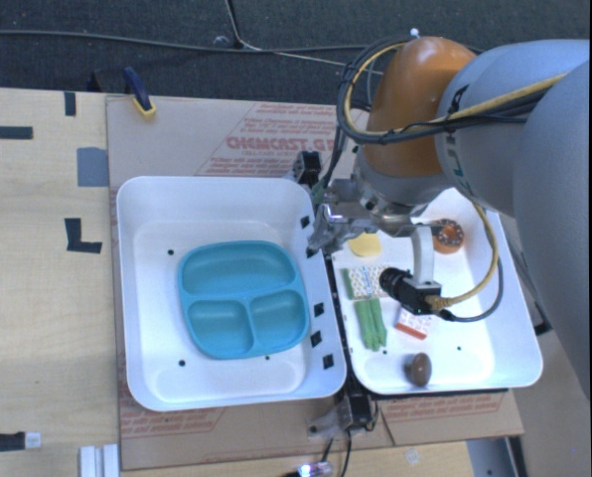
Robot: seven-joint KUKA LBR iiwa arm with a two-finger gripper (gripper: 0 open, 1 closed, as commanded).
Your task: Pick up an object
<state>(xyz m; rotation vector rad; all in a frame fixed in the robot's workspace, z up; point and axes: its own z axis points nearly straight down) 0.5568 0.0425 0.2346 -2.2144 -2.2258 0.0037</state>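
Observation:
My gripper [342, 223] hangs over the near-left part of the right bin [480, 351], close to the wall shared with the left bin. Just right of it and below lies a small yellow object [367, 245], partly hidden by the wrist. A brown sprinkled donut [447, 235] rests further right. Below the gripper lie a patterned green-and-white packet [362, 281], green bean-like pieces [372, 323], a small red-and-white packet [413, 325] and a brown lump [418, 368]. Nothing can be seen held.
The left bin [149, 371] holds a blue divided plate [243, 298]. A black cylinder with a yellow cable [405, 288] hangs from the wrist over the right bin. The grey arm and orange band [420, 87] cover the bin's far side.

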